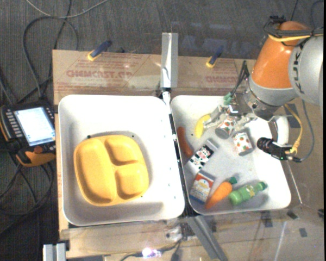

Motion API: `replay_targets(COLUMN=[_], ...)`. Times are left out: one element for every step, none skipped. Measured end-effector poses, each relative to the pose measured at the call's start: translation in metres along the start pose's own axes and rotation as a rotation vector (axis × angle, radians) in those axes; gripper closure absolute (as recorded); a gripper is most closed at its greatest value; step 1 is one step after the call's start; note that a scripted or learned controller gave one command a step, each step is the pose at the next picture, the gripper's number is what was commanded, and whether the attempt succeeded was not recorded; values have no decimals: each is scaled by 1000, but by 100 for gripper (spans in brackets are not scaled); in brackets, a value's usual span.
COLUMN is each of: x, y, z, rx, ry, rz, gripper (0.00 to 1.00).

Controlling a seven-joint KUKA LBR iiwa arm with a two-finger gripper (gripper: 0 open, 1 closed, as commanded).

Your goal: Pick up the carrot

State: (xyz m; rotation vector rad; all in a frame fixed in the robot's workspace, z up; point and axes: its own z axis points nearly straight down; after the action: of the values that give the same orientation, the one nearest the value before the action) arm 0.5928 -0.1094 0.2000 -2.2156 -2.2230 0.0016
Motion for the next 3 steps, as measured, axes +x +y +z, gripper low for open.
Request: replay_targets(x=[-1, -53, 0], y=[-63, -104, -109], z=[72, 93, 5], rx=[-13, -1, -2], ry=[-3, -1, 0], rz=[-231, -421, -592], gripper=[0, 0, 0])
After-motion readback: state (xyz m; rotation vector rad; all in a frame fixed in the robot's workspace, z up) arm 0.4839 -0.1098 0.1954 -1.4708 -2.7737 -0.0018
